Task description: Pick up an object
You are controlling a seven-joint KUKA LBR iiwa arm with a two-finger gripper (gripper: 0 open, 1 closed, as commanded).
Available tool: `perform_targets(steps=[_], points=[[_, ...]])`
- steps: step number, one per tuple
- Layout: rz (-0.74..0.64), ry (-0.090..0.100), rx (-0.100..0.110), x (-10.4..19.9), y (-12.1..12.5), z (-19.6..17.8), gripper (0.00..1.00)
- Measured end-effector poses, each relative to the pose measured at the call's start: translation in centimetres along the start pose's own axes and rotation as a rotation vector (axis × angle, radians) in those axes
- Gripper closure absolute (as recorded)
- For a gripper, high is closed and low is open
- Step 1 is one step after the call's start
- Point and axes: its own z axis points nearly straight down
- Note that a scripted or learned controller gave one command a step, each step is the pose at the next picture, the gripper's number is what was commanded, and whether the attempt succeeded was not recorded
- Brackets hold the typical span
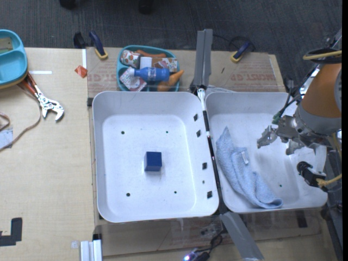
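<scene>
Behind bins: cardboard [239, 72] print, perhaps "DIRECT" | claw [267, 136] over right bin [288, 105], grip state unclear | blue cloth [239, 170] beside

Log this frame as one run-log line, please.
arm: over right bin | gripper: above bin floor, right of cloth, holding nothing | cloth: crumpled in right bin | blue block: left bin, untouched

Lighting was bright, even, from overhead. White bins [109, 145] nearly washed out. Blue block [153, 161] cast faint, soft shadow. Focus was fair throughout; slight softness at the frame's edges.
</scene>
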Motion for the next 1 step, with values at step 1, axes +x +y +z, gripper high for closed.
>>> perform_targets(steps=[1], points=[[0.168,-0.001,-0.003,0.86,-3.00,-7.79,0.00]])
